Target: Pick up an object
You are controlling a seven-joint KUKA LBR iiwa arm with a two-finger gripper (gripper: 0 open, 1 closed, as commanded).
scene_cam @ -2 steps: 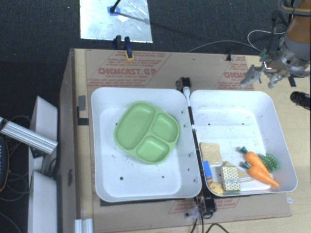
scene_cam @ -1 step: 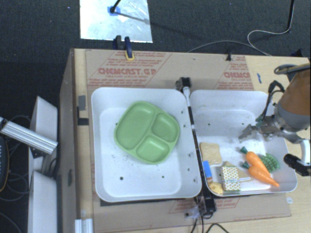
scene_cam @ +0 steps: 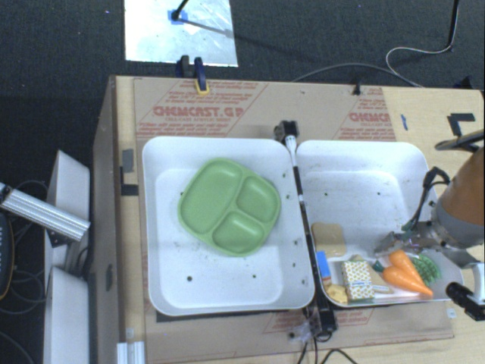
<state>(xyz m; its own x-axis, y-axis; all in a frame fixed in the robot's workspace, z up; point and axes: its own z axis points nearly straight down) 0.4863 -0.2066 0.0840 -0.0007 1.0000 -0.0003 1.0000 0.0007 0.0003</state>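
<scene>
The camera view shows the grey arm's two-finger gripper [scene_cam: 400, 240] low in the right white bin [scene_cam: 356, 169], just above an orange plastic carrot [scene_cam: 404, 273]. Whether anything is held cannot be told. Beside the carrot lie a patterned small box [scene_cam: 358, 280], a tan flat square [scene_cam: 330, 240] and a blue piece [scene_cam: 323, 265]. A green divided plastic plate [scene_cam: 229, 206] rests in the left white bin [scene_cam: 170, 279].

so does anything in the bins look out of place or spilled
Nothing spilled or damaged. The green divided plate lies askew in the left bin, rotated against its walls. The toy carrot, patterned box and tan block crowd the right bin's near corner.
</scene>
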